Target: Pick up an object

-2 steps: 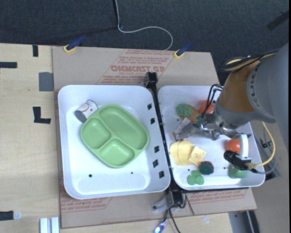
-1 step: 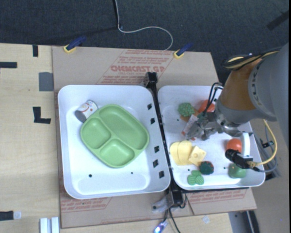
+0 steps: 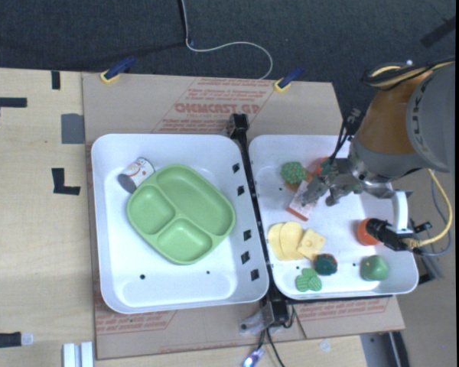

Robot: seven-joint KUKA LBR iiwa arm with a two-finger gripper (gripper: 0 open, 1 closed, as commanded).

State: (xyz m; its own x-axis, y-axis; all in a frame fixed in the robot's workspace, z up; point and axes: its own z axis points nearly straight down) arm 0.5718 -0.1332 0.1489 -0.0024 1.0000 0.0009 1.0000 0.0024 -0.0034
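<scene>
The small green leafy toy (image 3: 308, 282) lies at the right bin's (image 3: 344, 145) near edge. The gripper (image 3: 322, 192) hovers over a flat pink-and-white card (image 3: 301, 202); whether the jaws are apart is unclear. Best to descend squarely, straddling the card's edges.

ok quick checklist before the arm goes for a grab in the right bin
1. Gripper is over the right bin: ok.
2. A target is near the gripper: ok, an orange-and-white flat piece lies at its tip.
3. Object already held: cannot tell.
4. Neighbours crowd the target: not ok, the green broccoli-like toy sits just above it.
5. Other items lie apart from the target: ok, the yellow pieces lie lower in the bin.
6. Green divided plate sits in the left bin, out of the way: ok.
</scene>
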